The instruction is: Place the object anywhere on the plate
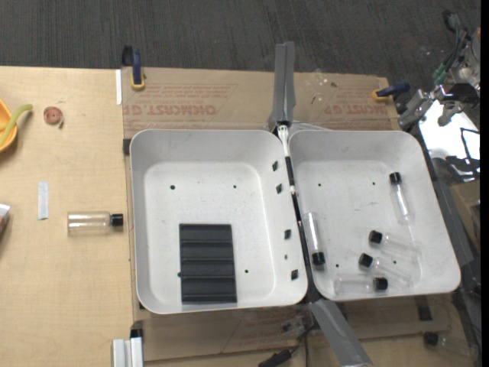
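Currently pre-grasp stage judged; nothing picked yet. Left bin (145, 205) holds dark ribbed plate (206, 264) near front wall. Right bin (428, 205) holds clear black-capped vials: one upright-lying vial (398, 194) toward right wall, one long vial (313, 240) beside left wall, cluster of vials (382, 262) at front right. Arm parts (451, 105) seen at far right, outside bins; gripper state cannot be told. Next move judged: reach into right bin, one vial to be grasped, carried over divider, set on plate.

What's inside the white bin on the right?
The right bin holds several clear vials with black caps: one upright-lying near the back, one along the left wall, and a cluster near the front. Being transparent and overlapping, their exact count is hard to tell.
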`<state>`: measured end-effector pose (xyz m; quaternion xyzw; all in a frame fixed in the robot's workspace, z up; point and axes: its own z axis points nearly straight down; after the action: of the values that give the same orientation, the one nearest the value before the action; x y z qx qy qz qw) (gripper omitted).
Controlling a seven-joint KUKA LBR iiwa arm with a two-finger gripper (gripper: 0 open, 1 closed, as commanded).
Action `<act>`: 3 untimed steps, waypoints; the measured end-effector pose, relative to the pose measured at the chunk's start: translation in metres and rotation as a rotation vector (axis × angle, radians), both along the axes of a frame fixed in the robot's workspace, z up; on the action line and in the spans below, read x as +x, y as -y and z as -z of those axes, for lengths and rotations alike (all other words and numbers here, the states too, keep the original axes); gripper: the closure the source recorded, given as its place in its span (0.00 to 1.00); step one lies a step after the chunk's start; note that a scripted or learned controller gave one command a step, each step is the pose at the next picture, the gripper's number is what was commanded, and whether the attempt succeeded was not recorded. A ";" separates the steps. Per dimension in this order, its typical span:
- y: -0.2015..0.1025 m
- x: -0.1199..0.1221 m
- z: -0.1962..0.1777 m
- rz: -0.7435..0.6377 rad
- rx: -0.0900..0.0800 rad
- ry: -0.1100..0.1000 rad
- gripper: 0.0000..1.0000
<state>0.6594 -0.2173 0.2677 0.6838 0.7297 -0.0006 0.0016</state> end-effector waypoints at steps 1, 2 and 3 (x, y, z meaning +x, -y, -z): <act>0.006 -0.066 -0.080 0.150 0.001 -0.002 0.00; -0.037 -0.031 -0.127 0.356 0.001 -0.002 0.00; -0.002 -0.019 -0.173 0.538 0.001 -0.002 0.00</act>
<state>0.6408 -0.2149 0.4406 0.8531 0.5218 -0.0013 0.0001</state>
